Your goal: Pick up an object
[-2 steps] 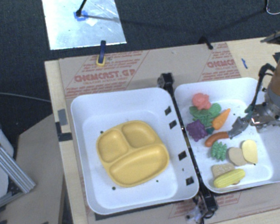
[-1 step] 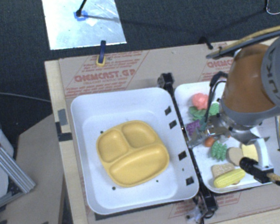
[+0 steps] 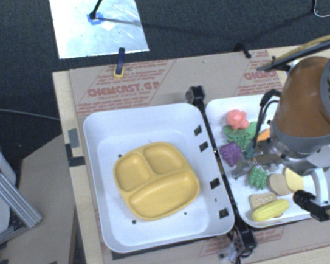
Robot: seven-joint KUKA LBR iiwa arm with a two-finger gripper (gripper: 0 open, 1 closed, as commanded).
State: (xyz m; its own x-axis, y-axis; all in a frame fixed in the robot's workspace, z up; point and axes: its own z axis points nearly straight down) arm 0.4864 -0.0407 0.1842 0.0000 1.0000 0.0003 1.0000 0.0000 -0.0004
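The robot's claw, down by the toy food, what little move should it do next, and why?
Probably a short drop straight down. The gripper hangs low in the right white bin, amid the purple toy grapes, the green toy broccoli and the green leafy toy. Nothing shows between its fingers, so it likely needs to reach one piece first.

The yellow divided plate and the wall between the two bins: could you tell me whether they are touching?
Apart. The camera view shows bare white bin floor between the yellow divided plate and the dividing wall; the plate lies near the middle of the left bin.
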